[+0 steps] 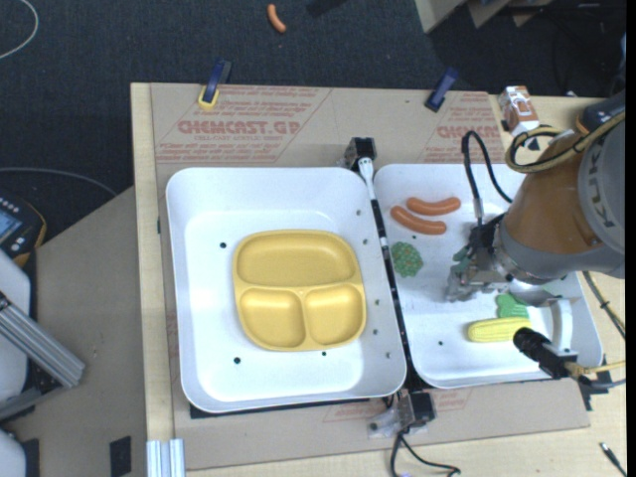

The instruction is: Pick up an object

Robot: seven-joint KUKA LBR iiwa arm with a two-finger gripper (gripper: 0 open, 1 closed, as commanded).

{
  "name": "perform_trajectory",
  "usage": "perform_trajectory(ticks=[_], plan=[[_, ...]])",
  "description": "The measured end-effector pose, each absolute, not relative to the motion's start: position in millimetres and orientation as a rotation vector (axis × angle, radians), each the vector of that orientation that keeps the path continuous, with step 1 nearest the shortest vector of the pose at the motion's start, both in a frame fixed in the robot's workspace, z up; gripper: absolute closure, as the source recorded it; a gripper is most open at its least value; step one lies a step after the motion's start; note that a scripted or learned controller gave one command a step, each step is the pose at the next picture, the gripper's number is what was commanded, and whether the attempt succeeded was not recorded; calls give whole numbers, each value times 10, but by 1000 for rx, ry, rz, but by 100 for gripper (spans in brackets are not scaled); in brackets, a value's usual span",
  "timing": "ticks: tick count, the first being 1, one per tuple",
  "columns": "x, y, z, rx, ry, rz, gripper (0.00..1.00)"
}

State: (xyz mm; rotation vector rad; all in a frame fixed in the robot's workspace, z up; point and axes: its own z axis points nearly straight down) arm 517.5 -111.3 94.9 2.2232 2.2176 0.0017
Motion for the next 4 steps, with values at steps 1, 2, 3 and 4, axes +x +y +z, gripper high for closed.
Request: perform_trajectory(ticks=[1, 2, 3, 4], plan=[[5184, -1131, 1587, 2216, 2218, 5, 100], [5181, -1190, 2034, 2216, 2217, 5, 100], [5194, -1192, 2264, 2217, 2219, 4, 100], [5176, -696, 2185, 2218, 2230, 0, 100]])
